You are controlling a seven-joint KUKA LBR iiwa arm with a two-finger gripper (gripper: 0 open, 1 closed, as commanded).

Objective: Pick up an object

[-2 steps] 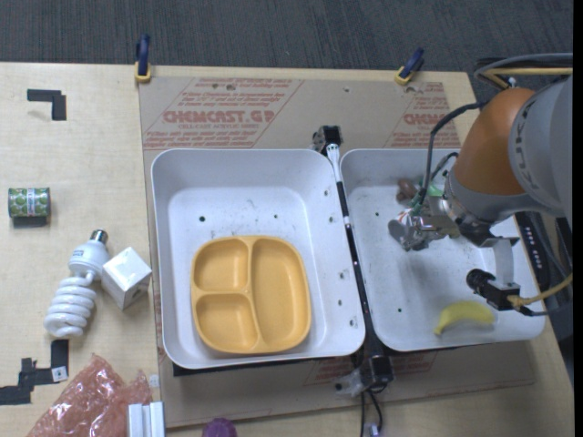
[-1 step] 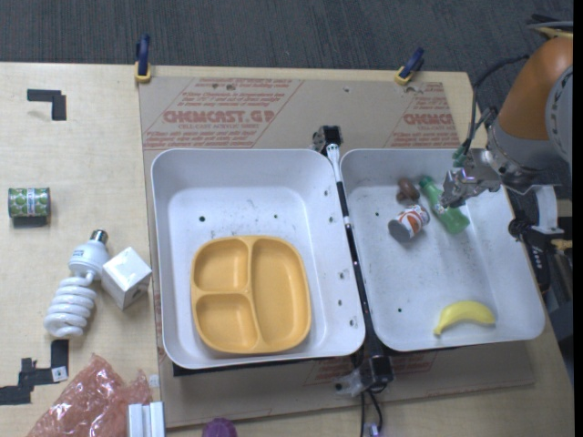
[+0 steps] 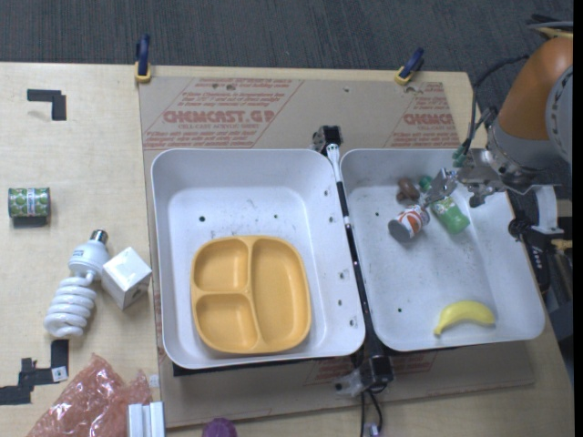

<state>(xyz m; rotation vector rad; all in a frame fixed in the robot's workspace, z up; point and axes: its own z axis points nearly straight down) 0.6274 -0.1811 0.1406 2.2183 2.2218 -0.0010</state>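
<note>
The pincer hangs over the upper right part of the right bin, at the end of the grey arm with the orange band. I cannot tell from this view if it is wide or narrow, and nothing is clearly seen inside it. Just below it lies a green object, very close or maybe touching. A little to its lower left lies a small can with a red and white label, on its side. To its left is a small brown object. Well below it, near the bottom wall of the same bin, lies a yellow banana. Far to its left, in the left bin, lies a yellow divided plate.
</note>
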